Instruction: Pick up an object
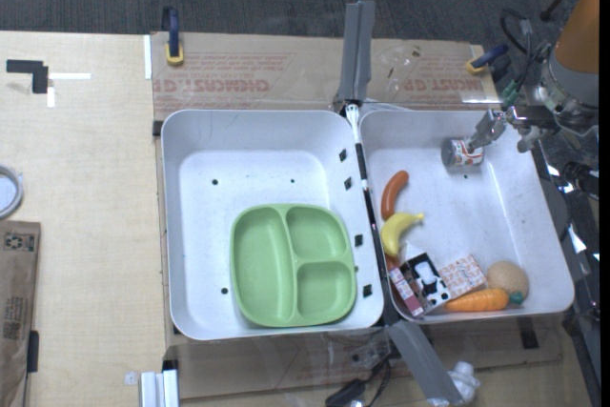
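Small can [463, 153] with red-and-white label sits at the back of my right bin [534, 205], apparently pinched between my jaws [477, 140] though too small to be sure, while hot dog [394, 193], banana [399, 229], carrot [477, 301] lie nearer the front, green plate [294, 264] in left bin [191, 205].

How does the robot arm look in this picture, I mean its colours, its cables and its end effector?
The arm enters at the upper right: a broad orange band at the top, grey and silver metal parts below it, with black cables looping beside them. Its end effector is a slim, pale metallic piece reaching over the right bin. No markings are legible.
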`<state>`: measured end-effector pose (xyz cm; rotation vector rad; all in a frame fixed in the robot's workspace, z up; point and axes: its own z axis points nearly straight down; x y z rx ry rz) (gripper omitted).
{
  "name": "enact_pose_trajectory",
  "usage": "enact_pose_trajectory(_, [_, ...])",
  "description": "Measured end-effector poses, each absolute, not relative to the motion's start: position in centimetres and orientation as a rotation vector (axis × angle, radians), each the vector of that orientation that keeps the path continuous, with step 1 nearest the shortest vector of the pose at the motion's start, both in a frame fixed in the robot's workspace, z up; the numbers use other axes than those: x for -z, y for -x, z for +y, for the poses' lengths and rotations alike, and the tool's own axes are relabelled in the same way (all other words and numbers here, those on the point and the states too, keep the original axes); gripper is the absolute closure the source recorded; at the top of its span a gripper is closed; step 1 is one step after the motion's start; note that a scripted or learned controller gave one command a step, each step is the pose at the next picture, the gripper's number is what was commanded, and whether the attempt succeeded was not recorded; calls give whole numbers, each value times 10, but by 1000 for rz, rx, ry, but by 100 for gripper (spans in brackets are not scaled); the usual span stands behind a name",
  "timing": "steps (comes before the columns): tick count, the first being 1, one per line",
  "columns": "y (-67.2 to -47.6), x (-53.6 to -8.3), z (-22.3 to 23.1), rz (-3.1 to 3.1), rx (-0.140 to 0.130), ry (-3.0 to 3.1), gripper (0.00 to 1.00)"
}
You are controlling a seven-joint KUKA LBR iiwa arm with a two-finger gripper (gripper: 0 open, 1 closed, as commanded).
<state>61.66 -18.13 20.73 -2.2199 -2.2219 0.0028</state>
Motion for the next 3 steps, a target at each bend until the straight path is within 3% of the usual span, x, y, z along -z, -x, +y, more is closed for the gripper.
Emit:
enact_pose_trajectory(1, [-655,-123,-169,-2340,17,2139,0])
enact_pose_trajectory(2, [-660,-95,-203,-2377,2,2060,0])
enact_pose_trajectory(3, [-661,-105,-204,-2382,1,2059,100])
